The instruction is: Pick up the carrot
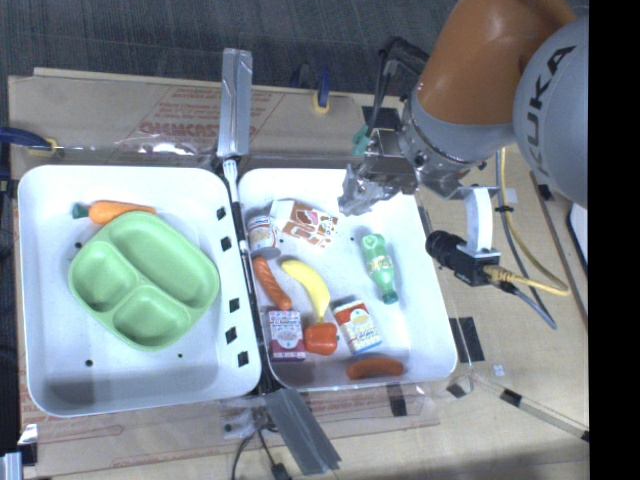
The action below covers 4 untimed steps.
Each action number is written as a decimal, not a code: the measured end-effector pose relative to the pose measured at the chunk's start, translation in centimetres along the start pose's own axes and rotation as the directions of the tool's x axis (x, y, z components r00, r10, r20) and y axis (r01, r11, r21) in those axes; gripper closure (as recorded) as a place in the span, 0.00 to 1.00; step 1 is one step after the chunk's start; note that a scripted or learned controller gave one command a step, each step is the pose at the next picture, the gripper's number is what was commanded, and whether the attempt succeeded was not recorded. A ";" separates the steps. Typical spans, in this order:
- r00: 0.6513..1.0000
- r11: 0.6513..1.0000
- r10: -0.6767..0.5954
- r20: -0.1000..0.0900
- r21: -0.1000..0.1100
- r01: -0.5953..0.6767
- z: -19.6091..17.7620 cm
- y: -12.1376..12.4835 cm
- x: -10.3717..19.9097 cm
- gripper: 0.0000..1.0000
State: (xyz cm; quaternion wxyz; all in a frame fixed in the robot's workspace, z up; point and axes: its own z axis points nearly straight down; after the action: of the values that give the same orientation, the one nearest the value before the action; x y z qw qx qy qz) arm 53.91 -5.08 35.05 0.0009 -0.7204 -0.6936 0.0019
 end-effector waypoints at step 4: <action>0.923 0.923 -0.385 0.001 -0.003 0.385 5.4 0.4 -3.5 1.00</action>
State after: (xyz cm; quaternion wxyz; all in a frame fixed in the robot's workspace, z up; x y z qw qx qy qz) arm 54.16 -8.64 29.70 0.0002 -0.5701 -0.8215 0.0009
